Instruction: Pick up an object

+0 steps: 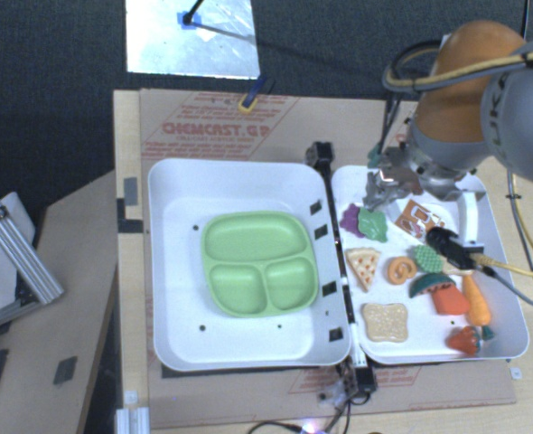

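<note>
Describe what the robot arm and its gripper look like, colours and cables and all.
The arm is rounded, grey, with a broad orange band above the wrist. Yellowish and dark cables loop beside it. The gripper is a small grey metal assembly with dark parts.

bench (pixel 86 242) | cardboard sheet (pixel 212 129) | two white bins (pixel 172 242) side by side

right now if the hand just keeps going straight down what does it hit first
Most likely the green toy piece right under the hand, with the purple piece beside it. Depth is hard to judge from this slanted view.
</note>
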Tool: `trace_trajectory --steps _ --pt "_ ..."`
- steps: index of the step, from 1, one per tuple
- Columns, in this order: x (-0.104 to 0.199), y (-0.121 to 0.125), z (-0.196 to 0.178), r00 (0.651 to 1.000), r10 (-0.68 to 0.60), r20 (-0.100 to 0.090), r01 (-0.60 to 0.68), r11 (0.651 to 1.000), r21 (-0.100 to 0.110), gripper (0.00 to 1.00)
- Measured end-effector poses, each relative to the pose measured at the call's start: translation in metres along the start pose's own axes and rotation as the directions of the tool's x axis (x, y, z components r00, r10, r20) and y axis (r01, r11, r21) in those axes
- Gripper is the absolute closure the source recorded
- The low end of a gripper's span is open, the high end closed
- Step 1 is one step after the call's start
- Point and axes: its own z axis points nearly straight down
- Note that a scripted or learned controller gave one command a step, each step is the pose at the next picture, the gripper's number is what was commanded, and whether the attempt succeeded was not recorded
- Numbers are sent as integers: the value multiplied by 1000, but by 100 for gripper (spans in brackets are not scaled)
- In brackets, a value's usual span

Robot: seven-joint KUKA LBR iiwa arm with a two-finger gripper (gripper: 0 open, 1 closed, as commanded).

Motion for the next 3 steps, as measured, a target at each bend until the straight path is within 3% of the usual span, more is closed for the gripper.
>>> trace_trajectory --steps 1,2,3 --pt "1 -8 1 1000 2 0 -2 1000 2 100" --pt "-8 0 9 1000 3 1 -3 1000 0 100" --pt "0 1 19 1000 0 1 0 1000 1 100"
